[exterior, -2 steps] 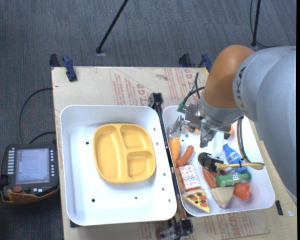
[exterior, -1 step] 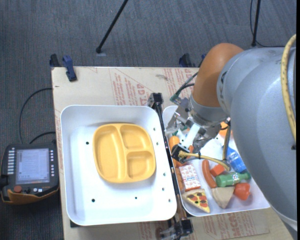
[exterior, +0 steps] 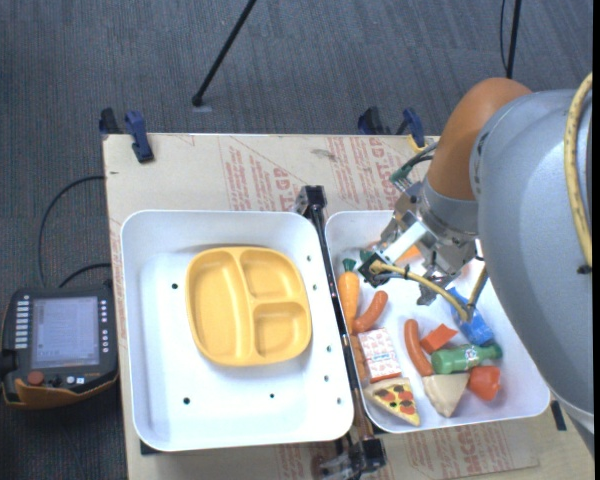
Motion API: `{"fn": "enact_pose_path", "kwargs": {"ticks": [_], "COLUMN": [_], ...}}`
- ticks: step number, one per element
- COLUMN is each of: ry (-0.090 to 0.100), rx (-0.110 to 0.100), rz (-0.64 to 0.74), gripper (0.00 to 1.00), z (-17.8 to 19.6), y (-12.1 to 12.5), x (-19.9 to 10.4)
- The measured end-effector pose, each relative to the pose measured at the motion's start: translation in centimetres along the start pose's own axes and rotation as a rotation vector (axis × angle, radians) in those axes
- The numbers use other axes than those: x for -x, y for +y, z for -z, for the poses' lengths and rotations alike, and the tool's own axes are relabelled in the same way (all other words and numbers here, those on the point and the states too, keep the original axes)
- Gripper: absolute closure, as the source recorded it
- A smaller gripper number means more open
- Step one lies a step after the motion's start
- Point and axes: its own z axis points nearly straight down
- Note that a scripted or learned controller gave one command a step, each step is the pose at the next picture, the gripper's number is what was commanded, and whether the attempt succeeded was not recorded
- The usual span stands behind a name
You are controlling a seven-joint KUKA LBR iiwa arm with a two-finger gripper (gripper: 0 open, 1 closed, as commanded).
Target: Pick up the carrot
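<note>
The grey arm (exterior: 540, 248) reaches over the right bin (exterior: 528, 393); the left bin (exterior: 160, 368) holds a yellow plate (exterior: 248, 303). The gripper (exterior: 430, 266) hangs over the right bin's far part, open or closed cannot be told. The carrot (exterior: 349, 298) lies by that bin's left wall, just left of the gripper

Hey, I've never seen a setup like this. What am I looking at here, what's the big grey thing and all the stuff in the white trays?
This is one picture from a camera fixed above a bench, looking down at a slant. The big grey shape on the right is a robot arm with an orange band. Its gripper hangs over the right bin. That bin holds toy food: the carrot by its left wall, sausages, a pizza slice, a green bottle and other pieces. The left bin holds a yellow divided plate. The carrot lies in the bin, not in the gripper.
</note>
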Motion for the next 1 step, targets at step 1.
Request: {"fn": "enact_pose_path", "kwargs": {"ticks": [1], "ry": [-0.001], "rx": [-0.002], "rz": [-0.107], "gripper": [0.0], "z": [-7.47], "y": [3.17], "x": [5.5]}}
